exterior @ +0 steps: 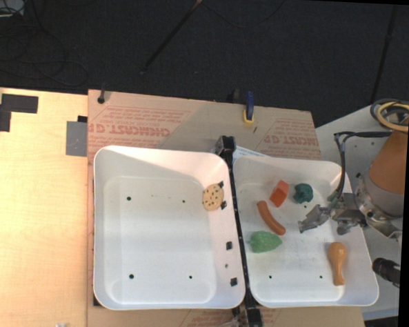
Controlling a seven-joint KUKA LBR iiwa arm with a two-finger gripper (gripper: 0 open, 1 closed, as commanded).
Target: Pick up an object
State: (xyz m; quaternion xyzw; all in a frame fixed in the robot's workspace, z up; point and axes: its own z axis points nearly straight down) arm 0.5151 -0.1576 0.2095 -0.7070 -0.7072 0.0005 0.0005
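Over the right bin [362,300], the gripper [316,220] hangs unladen.
Jaws' state cannot be told; cardboard [193,127] print reads reversed, illegible.

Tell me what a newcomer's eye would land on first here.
Probably the bright cluster in the right bin: an orange block, a teal lump, a red sausage, a green piece and a tan drumstick shape. Next, the lone cookie against the left bin's right wall, and the gripper above the right bin.

Right bin: orange block [279,193]; teal lump [303,193]; red sausage [271,217]; green leaf-shape [264,242]; tan gourd [337,261]; left bin: cookie [214,196]
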